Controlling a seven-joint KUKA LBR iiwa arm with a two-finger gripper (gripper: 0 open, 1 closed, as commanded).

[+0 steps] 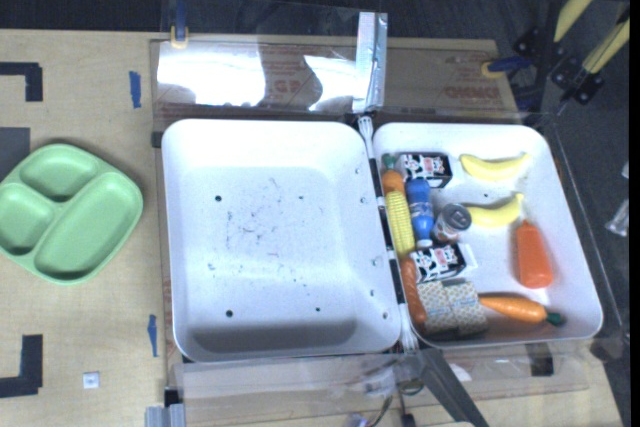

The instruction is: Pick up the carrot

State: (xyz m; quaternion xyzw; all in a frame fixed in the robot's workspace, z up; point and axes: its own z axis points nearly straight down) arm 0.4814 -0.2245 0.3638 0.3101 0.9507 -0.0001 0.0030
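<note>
Long orange plastic carrot (510,307) with green stem end lying flat along near wall of right white bin (570,215), touching speckled beige pouch (451,305) on its left, stubby orange bottle-like piece (533,255) just above, two yellow bananas (492,166) farther back, green divided plate (65,212) well apart on bench
</note>
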